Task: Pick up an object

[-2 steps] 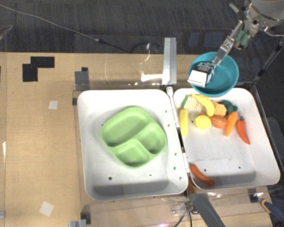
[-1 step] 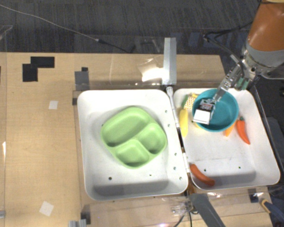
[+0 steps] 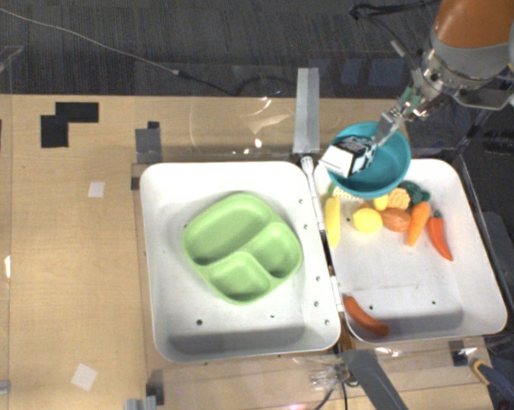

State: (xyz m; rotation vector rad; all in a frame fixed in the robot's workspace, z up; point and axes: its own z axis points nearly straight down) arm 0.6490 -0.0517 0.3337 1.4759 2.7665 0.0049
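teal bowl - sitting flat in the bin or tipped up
Tipped up. The teal bowl leans over the toy food at the right bin's back, its opening tilted toward the camera, with the gripper at its rim.

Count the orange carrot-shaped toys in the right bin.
2. One orange plastic carrot lies just below the teal plastic bowl, beside the green toy. A redder orange plastic carrot lies right of it, nearer the bin wall. The bowl may hide more.
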